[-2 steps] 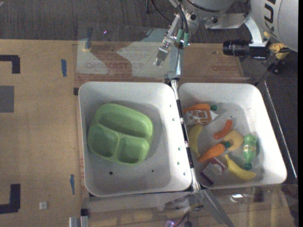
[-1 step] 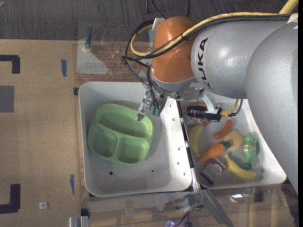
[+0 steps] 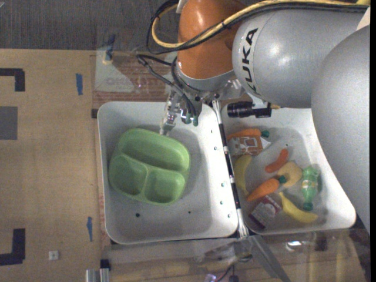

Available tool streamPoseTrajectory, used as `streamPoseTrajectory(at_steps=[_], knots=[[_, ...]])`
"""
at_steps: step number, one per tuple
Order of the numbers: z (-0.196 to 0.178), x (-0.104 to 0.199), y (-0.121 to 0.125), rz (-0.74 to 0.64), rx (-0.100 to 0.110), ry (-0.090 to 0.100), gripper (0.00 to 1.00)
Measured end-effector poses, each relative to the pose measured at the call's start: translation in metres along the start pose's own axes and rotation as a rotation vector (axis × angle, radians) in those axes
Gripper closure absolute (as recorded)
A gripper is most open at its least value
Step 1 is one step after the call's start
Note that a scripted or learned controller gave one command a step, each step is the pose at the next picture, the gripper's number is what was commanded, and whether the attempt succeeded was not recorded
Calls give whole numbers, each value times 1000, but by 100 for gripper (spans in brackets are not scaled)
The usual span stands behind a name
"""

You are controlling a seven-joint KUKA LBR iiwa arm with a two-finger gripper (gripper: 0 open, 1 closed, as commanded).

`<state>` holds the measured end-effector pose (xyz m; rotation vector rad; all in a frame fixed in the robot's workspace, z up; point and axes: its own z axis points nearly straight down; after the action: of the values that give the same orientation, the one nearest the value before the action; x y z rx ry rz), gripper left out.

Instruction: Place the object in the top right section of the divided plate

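A green divided plate [image 3: 150, 167] lies in the left white bin [image 3: 176, 225], with one long section along its upper side and two smaller ones below. My gripper [image 3: 180, 120] hangs over the bin just past the plate's upper right rim. It is open, and I see nothing between its fingers. One silver finger [image 3: 168, 121] points down toward the plate's rim, and the other ends in a teal tip. The grey arm and its orange band cover the space above the bins.
The right bin [image 3: 335, 201] holds several toy foods: two orange carrots [image 3: 265, 187], yellow bananas [image 3: 298, 211], a green bottle [image 3: 309, 184] and a small box [image 3: 264, 211]. A divider rail [image 3: 228, 175] runs between the bins. Wooden bench lies to the left.
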<state>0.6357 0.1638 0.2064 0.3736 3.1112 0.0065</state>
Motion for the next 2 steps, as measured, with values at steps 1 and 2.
streamPoseTrajectory(at_steps=[1, 2], knots=[[-152, -25, -73, -165, 2, -1, 100], [-232, 0, -77, -232, 2, -1, 100]])
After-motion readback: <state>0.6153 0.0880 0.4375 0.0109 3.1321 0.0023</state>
